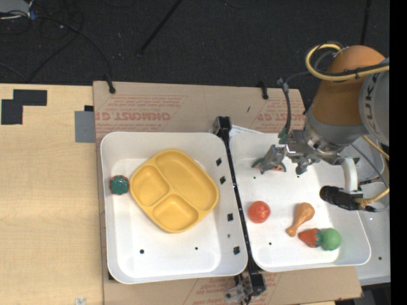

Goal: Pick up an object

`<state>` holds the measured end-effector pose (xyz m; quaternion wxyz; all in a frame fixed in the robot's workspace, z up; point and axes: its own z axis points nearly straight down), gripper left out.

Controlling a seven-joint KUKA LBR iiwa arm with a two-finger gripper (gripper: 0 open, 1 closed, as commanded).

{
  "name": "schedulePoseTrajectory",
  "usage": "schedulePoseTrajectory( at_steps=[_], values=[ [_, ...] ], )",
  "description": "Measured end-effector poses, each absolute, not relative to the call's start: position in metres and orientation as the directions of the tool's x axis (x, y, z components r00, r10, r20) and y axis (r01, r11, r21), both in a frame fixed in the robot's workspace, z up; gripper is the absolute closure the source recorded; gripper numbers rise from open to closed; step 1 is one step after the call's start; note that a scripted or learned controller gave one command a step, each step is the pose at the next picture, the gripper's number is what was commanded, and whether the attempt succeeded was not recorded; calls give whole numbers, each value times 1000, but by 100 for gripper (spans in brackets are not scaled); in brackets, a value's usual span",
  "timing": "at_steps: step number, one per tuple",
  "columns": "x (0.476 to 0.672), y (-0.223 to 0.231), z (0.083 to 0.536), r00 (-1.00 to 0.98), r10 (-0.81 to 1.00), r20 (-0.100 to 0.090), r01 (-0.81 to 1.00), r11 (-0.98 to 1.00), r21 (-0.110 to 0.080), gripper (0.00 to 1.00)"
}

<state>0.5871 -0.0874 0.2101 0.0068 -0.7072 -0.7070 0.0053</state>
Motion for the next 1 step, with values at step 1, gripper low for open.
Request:
schedulePoseTrajectory(
  at_steps=[1],
  values=[
    [590, -88, 217, -1, 1000, 1, 1000, 1, -4, 0]
  ],
)
